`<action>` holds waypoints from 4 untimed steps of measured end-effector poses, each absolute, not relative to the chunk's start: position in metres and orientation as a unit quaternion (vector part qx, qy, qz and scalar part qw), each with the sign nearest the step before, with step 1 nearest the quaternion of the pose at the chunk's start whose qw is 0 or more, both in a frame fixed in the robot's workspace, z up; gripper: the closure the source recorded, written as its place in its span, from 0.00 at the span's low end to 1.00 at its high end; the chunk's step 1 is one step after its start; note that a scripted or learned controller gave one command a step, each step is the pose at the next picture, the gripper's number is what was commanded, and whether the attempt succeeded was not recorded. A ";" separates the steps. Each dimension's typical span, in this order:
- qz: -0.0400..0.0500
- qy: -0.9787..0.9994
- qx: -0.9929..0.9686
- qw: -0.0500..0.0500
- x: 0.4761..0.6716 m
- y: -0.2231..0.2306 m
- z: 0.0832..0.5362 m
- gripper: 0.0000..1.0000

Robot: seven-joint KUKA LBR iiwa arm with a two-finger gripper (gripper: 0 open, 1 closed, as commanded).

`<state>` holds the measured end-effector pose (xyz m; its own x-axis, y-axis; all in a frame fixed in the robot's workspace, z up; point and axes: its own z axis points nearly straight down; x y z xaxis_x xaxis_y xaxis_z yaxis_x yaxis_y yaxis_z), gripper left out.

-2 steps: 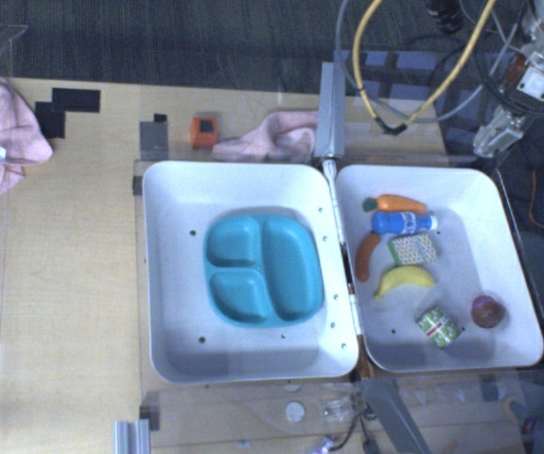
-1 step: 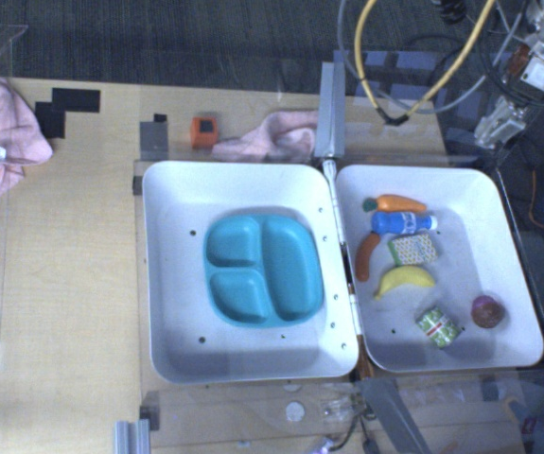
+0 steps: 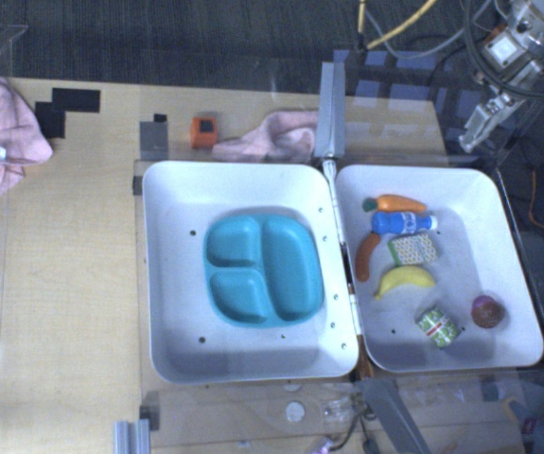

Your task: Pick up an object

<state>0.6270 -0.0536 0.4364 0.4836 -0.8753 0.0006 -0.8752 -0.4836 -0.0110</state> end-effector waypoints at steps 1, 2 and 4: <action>-0.008 0.164 -0.986 0.004 0.617 -0.043 0.403 1.00; -0.001 0.425 -0.905 0.002 0.613 -0.070 0.243 1.00; -0.014 0.105 -0.994 0.008 0.585 -0.065 0.305 1.00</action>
